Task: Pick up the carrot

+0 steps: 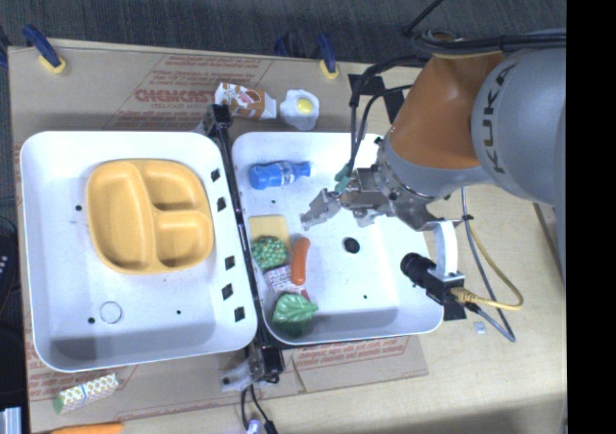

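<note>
Carrot (300, 260): small orange-red toy piece, long and narrow with rounded ends, lying flat in the right bin (380, 321) near its left wall, long axis running toward the bin's front and back edges. Likely light, stiff and smooth-skinned, so apt to slip or roll; best taken across the narrow middle, fingers closing from left and right. Touching or just beside its left flank: green bumpy vegetable (269, 251), with a yellow block (269, 225) behind it. Toward the front edge: leafy green item (294, 310) and a small red-and-white printed piece (278, 278). Near the back edge: blue bottle (279, 174). Tool (322, 208): poised above the bin, behind and to the right of the carrot, apart from it, nothing between its fingers; whether they are spread or closed cannot be told. Left bin (48, 259): yellow divided tray (149, 213).
</note>
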Motion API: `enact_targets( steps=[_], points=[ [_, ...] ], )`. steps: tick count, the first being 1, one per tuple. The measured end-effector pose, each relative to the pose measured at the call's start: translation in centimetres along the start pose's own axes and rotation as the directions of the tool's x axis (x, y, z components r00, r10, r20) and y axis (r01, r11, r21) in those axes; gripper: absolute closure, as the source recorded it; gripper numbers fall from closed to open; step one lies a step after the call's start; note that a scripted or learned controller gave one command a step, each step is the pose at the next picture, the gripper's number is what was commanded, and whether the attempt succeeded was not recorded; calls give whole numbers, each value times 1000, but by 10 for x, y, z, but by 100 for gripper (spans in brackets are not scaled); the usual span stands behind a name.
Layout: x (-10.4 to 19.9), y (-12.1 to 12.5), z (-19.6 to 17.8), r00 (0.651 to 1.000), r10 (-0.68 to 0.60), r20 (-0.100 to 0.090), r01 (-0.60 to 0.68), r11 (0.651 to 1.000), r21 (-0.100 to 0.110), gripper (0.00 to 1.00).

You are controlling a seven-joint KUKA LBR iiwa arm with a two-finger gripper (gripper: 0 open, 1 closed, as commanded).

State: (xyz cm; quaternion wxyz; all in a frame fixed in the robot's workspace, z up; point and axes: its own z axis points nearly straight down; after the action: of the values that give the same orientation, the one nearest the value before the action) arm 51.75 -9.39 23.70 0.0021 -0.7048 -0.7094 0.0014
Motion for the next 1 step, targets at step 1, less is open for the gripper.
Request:
enact_targets(
  steps=[1],
  points=[
    [2, 32, 125, 993, -119, 1, 119, 993, 0, 0]
  ],
)
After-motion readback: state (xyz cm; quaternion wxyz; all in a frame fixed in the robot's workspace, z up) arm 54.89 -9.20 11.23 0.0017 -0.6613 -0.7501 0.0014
